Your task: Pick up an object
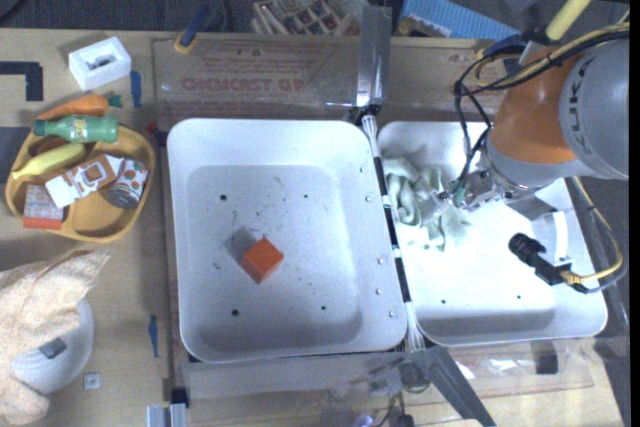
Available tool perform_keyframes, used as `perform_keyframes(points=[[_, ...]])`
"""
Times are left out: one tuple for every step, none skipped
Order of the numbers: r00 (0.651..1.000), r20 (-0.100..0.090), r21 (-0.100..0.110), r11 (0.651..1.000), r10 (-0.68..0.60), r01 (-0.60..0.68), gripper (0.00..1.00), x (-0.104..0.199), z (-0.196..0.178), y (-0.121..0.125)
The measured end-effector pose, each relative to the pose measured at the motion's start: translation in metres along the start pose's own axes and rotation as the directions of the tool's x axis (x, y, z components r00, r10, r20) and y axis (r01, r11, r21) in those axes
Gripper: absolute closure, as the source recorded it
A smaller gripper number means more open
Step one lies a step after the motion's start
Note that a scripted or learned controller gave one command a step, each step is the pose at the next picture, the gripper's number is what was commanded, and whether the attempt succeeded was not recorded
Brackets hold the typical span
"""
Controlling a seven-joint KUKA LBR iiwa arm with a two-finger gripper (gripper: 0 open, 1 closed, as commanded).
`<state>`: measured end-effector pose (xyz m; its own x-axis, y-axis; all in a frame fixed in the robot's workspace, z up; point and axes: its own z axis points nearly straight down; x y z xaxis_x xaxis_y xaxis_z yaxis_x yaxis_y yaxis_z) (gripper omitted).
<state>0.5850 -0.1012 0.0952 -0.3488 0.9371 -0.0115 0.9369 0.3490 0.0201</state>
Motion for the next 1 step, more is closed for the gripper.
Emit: perform_keyframes(points=[[1.000, 0.000, -0.005, 1.000, 0.004, -0.004, 1.00, -0.0016, -0.0112, 0.0008]])
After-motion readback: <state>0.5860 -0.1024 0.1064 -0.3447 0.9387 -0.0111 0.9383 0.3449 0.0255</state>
